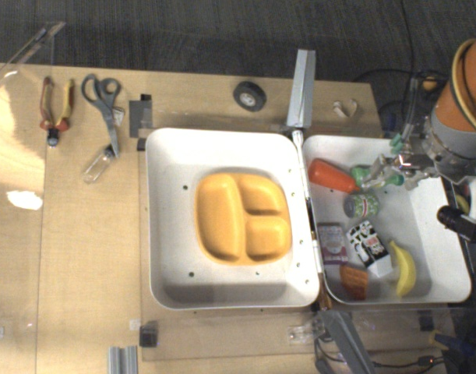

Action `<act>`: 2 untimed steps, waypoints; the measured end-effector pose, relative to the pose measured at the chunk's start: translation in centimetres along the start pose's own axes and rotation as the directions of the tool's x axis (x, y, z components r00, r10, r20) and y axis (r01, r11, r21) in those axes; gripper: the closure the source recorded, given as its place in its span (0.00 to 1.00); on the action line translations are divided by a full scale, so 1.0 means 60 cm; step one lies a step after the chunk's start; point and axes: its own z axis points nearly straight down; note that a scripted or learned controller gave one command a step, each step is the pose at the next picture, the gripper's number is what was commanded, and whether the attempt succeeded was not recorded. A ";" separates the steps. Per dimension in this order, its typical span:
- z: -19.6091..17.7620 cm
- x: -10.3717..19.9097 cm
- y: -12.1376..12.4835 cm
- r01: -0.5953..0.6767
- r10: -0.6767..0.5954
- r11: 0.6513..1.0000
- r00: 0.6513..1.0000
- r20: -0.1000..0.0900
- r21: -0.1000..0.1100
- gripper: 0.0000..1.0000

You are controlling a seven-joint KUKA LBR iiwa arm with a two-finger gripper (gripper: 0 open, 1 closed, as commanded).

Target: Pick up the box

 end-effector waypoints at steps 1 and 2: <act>0.139 0.057 -0.089 0.101 -0.101 0.995 0.995 0.000 0.000 0.00; 0.242 0.064 0.031 0.172 -0.172 0.985 0.985 0.003 -0.003 0.00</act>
